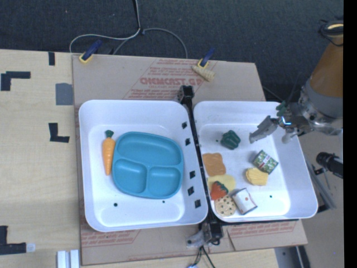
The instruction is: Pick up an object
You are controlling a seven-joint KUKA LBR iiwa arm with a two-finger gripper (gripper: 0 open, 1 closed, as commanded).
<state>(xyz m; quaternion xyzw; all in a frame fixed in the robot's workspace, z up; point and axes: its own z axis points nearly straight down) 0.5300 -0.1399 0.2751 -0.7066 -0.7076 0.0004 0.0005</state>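
Note:
My gripper (271,136) hangs over the upper right part of the right bin (295,205). Its fingers are spread open with nothing between them. One grey finger (261,132) points left toward a dark green toy (230,139). Just below the gripper lies a small green packet (265,161), with a yellow piece (256,176) beside it. A slice of toast (213,163), a red and yellow toy (219,188), a cookie (225,206) and a small white box (244,200) lie toward the bin's lower left.
The left bin (92,116) holds a blue divided plate (148,164) and an orange carrot (108,152) beside it. A black divider (192,144) runs between the bins. The arm (329,82) comes in from the right over the bin's far corner.

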